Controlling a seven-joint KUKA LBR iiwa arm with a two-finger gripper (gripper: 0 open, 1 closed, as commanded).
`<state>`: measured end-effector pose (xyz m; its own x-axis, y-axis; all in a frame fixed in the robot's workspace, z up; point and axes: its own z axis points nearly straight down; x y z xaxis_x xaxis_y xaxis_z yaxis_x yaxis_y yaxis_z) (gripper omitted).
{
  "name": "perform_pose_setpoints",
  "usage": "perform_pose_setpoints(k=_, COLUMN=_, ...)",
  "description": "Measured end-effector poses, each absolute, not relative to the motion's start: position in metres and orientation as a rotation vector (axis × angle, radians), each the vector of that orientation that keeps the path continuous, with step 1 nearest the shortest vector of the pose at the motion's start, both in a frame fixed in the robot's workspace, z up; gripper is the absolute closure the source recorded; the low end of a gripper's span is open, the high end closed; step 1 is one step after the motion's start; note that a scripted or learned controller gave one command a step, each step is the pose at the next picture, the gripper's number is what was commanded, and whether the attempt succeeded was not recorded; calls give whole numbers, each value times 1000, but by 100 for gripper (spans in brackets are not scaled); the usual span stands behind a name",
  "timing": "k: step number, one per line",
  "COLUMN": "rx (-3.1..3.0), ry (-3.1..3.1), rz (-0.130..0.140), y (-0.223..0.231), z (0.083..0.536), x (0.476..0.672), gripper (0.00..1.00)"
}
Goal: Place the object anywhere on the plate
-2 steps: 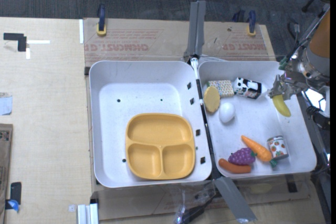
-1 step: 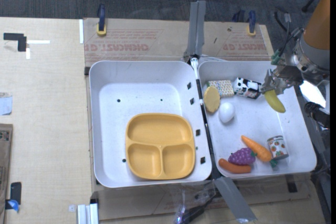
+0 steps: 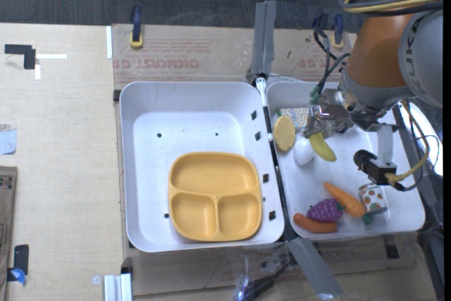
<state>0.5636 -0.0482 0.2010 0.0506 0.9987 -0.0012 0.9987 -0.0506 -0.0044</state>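
The arm (image 3: 384, 46) is cut off by the right edge and hides the right bin's (image 3: 394, 225) far corner. The gripper (image 3: 325, 125) covers part of a patterned item (image 3: 292, 115). The small box's (image 3: 373, 199) print is too small to read.

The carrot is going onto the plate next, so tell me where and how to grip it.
Grip the carrot across its thick orange middle, coming straight down from above. It lies flat and slanted in the right bin, so close the fingers across its narrow width. Stay clear of the purple grapes touching its lower side.
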Motion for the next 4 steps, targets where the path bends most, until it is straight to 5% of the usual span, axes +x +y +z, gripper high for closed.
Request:
perform_pose_setpoints(k=1, rx=-2184, ry=-2258, rz=4, y=2, z=268, x=527, gripper=100)
perform_pose_setpoints(k=3, rx=-2191, ry=-2249, rz=9, y=143, z=217, x=505, gripper=100)
perform_pose_setpoints(k=4, rx=-2108, ry=-2327, rz=9, y=149, z=167, x=521, gripper=100)
